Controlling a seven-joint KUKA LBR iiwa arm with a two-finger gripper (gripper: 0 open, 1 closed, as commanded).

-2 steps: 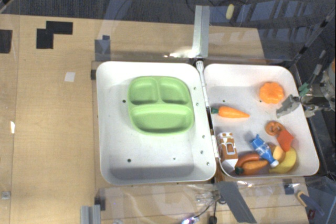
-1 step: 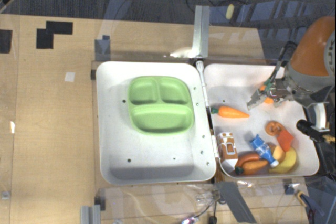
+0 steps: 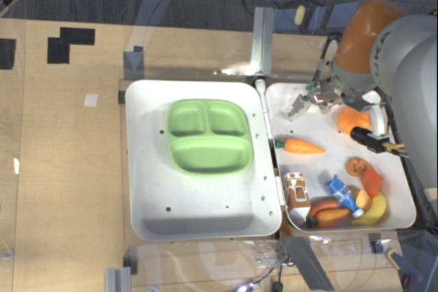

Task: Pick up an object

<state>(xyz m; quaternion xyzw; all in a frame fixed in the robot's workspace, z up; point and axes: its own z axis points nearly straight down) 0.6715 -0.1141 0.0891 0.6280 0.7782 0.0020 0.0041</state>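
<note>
Gripper point(image 3: 301, 106) of mine hangs over the far end of the right bin point(image 3: 410, 215), fingers apparently parted with nothing between them, though they look small and blurred. A toy carrot point(image 3: 303, 146) lies just below. The left bin point(image 3: 137, 167) holds a green divided plate point(image 3: 207, 135).

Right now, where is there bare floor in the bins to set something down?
Left bin: bare strips beside and below the green tray. Right bin: a patch between the carrot and the gripper. Its lower right corner is crowded with toys.
</note>
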